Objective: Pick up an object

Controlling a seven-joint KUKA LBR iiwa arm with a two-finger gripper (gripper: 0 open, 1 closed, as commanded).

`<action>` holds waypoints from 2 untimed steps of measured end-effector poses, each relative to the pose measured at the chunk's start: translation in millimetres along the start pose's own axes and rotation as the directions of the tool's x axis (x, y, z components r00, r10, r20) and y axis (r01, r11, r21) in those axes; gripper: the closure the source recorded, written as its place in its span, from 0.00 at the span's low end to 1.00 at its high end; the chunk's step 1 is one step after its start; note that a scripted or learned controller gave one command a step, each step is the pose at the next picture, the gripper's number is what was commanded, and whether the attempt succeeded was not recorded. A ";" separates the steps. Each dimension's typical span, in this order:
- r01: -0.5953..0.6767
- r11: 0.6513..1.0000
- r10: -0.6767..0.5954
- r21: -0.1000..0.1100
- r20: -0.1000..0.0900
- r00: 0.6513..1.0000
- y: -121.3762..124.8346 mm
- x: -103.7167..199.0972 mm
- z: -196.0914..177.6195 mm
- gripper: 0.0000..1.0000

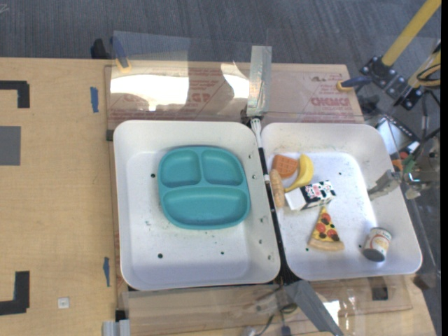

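Red print showing on the cardboard, nothing sharp enough for reading in full

A cardboard sheet lying behind the two bins is carrying red lettering, its largest word looking like "CHEMICAL" but blurring out; smaller red lines on its left part are sitting under glare, illegible. A small black-and-white carton in the right bin and a can are bearing labels too small for making out

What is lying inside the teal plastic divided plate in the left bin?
The teal three-compartment plastic plate in the left white bin shows only bare teal surface in all compartments. What lies under the plate is covered.
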State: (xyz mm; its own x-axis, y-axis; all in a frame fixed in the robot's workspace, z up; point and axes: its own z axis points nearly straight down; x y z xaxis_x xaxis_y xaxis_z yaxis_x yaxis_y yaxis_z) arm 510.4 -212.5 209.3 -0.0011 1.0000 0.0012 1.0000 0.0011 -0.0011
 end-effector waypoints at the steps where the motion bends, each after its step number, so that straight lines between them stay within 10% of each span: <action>1: -0.137 0.991 0.137 0.009 -0.002 0.991 10.8 62.0 112.4 0.00; 2: -0.583 0.812 0.583 -0.005 0.000 0.812 43.3 74.3 122.4 0.00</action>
State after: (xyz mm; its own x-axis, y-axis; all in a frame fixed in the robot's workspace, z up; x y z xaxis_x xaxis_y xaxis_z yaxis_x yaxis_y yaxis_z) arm 553.4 -138.0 86.9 0.5823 0.8130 0.0006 0.8130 -0.5822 0.0034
